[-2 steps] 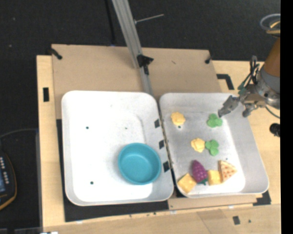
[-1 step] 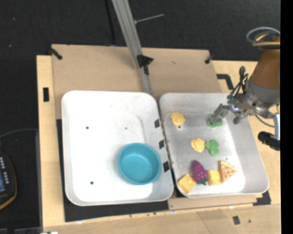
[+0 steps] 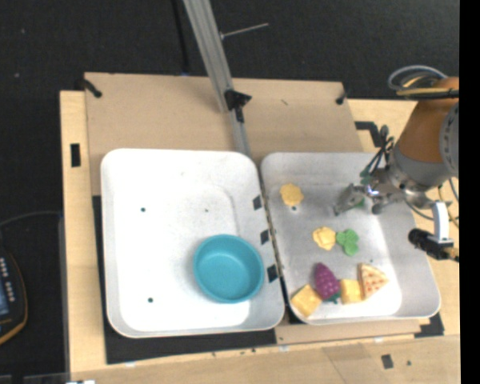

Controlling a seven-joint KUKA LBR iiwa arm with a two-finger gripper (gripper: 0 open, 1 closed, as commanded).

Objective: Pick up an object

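My gripper (image 3: 362,202) hangs over the upper right part of the right bin (image 3: 408,294), its two fingers spread apart with nothing between them. Below it and to the left lie a yellow toy (image 3: 325,237) and a green toy (image 3: 349,242) side by side. A second yellow piece (image 3: 291,194) rests near the bin's left wall, level with the gripper. Along the front of the bin sit a yellow block (image 3: 306,300), purple grapes (image 3: 326,281), a small yellow piece (image 3: 350,290) and a pizza slice (image 3: 373,279).
A teal bowl (image 3: 228,267) stands in the left bin (image 3: 136,238), toward its front right. A grey pole (image 3: 212,54) slants up from between the bins. A handheld controller (image 3: 0,290) lies off the bench at the far left.
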